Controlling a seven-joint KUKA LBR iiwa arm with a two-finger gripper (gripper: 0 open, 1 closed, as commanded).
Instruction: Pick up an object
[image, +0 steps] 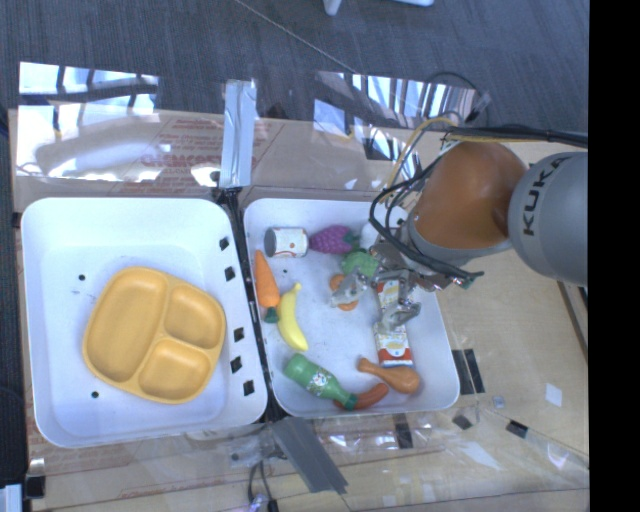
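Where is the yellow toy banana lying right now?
The yellow toy banana lies in the right white bin, near its left wall, between the orange toy carrot and the green toy bottle.

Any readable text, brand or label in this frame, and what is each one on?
"KU", the visible start of black lettering running up the grey arm.
Carton in the right bin: print too blurred to read.
Green bottle label: too small to read.

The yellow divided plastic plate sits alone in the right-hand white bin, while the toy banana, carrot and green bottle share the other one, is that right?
Not quite. The camera view shows the yellow divided plastic plate alone in the left-hand white bin. The yellow toy banana, orange toy carrot and green toy bottle do share the other bin, on the right.
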